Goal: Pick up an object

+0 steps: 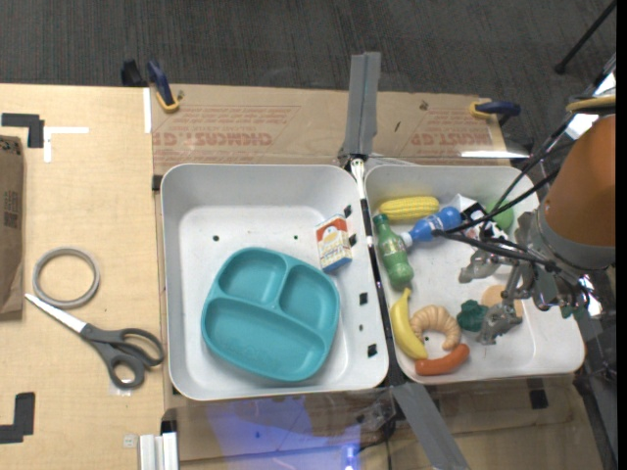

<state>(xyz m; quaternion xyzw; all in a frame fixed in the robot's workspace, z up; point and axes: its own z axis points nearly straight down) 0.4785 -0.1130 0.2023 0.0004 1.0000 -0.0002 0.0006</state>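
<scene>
On the bench's left side, one tape roll [66, 275] and one pair of scissors [103, 339] are lying outside the bins. The left bin [186, 189] is carrying one teal divided plate [270, 312] toward its front and one small carton [334, 245] near its right wall.

The right bin [558, 358] is holding the candidate objects: one corn cob [409, 207] at the back, one green bottle [393, 251], one blue item [433, 225], one banana [404, 326], one croissant [438, 323], one red sausage [441, 361] at the front edge, and one dark green piece [471, 315].

The gripper [498, 323] is hanging low beside the dark green piece near the right bin's front right. Whether it is released or clenched cannot be told; nothing is visibly held. In my judgement, the pick is not yet accomplished, with grasping and lifting remaining.
</scene>
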